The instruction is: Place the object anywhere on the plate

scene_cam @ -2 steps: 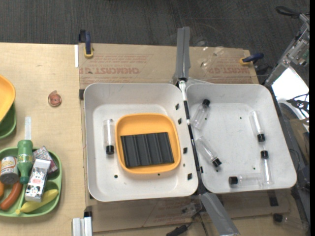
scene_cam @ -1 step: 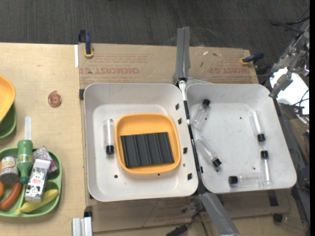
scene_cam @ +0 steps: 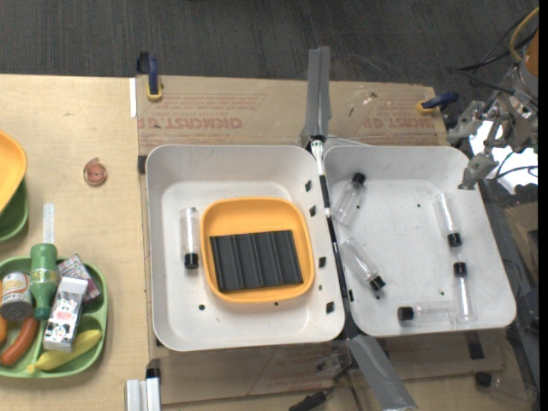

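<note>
An orange plate (scene_cam: 248, 210) lies in the left bin (scene_cam: 167, 315). On it rests a flat black ridged block (scene_cam: 257, 260), covering most of the plate's middle. A clear vial with a black cap (scene_cam: 188, 238) lies on the bin floor just left of the plate. The right bin (scene_cam: 402, 238) holds several more clear vials with black caps, among them one at the far left (scene_cam: 347, 200) and one near the middle left (scene_cam: 363, 267). My gripper (scene_cam: 481, 144) hangs at the right bin's far right corner, over its rim and away from the plate and the vials.
A green tray of toy food (scene_cam: 51, 324) and the edge of an orange dish (scene_cam: 10, 174) sit on the wooden table at the left. Clamps (scene_cam: 152, 80) hold the cardboard behind the bins. Cables and fittings crowd the far right.
</note>
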`<action>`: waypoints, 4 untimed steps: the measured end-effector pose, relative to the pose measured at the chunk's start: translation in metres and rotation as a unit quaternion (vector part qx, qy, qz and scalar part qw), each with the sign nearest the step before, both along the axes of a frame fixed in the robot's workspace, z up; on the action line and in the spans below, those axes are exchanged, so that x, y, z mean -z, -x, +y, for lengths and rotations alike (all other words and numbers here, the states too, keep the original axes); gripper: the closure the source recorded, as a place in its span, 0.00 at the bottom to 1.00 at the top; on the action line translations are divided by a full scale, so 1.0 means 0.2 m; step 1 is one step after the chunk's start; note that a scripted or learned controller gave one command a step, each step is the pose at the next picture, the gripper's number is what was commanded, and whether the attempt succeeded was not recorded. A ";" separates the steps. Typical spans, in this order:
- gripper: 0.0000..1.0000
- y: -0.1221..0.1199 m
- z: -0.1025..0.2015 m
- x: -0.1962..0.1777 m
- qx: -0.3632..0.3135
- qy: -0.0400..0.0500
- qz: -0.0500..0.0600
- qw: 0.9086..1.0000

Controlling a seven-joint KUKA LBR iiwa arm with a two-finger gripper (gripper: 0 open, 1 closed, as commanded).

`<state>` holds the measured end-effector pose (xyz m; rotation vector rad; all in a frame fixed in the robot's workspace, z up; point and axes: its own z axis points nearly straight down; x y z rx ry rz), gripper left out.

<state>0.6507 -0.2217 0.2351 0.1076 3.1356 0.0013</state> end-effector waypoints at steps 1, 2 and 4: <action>0.00 0.00 0.00 -0.14 -0.141 0.001 -0.002 0.990; 0.00 -0.05 0.00 -0.07 -0.242 0.001 -0.001 0.970; 0.00 -0.05 0.00 -0.09 -0.381 0.002 -0.002 0.925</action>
